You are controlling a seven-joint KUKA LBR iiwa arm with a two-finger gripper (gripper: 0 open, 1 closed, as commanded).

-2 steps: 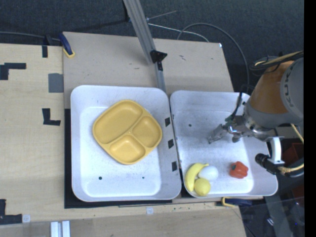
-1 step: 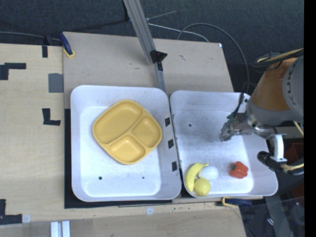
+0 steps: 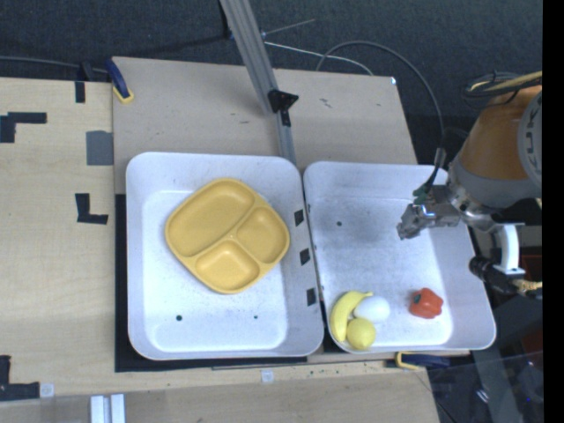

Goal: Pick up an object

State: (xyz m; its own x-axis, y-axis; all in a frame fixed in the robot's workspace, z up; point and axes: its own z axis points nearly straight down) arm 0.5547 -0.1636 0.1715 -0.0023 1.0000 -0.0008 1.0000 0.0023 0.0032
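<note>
Two shallow white bins sit side by side on the pale wooden bench, the left bin (image 3: 141, 324) and the right bin (image 3: 352, 183). One yellow divided plate (image 3: 227, 234) lies in the left bin. Four small things lie along the lower edge of the right bin: one banana (image 3: 344, 310), one white egg (image 3: 374, 308), one lemon (image 3: 360, 332), one red pepper (image 3: 426, 303). My gripper (image 3: 412, 225) hangs above that bin's middle right, pinching nothing; whether my fingers are spread I cannot tell.
</note>
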